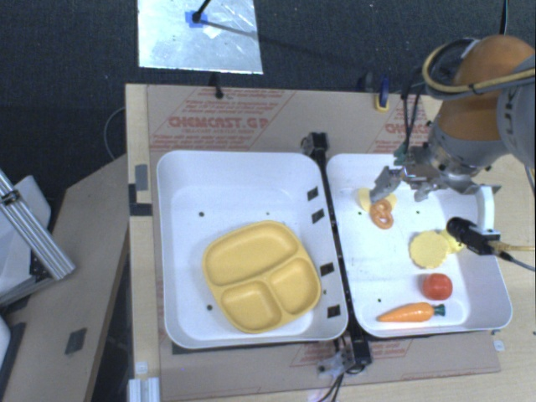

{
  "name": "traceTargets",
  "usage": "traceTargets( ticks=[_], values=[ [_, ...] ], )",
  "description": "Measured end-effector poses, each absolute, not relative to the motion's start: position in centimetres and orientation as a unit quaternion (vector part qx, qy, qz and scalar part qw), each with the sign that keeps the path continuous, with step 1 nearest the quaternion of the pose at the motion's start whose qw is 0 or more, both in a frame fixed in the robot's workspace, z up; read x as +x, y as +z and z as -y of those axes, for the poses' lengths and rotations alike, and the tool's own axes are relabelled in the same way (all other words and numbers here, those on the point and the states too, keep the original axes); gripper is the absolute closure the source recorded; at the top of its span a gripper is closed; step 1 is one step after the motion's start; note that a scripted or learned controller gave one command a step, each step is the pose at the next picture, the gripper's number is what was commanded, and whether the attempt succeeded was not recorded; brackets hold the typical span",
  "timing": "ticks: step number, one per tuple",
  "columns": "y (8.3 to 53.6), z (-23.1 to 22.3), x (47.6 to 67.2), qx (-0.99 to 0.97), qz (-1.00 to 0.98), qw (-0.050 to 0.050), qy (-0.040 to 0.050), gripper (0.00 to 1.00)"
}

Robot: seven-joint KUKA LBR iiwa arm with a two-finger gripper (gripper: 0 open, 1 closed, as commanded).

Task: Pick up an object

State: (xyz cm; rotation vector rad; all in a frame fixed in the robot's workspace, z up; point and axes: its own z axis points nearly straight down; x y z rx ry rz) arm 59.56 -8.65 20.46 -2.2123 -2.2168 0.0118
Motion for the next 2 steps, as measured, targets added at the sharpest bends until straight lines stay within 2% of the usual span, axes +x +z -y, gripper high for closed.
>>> traceTargets(
  ticks=[1,2],
  values=[
    [21.2,8.6,59.8,-0.706,0.709,0.000,-0.0006,0.00],
    [17.0,8.3,59.7,-0.706,0.708,0.001,0.0007,0.00]
  ],
)
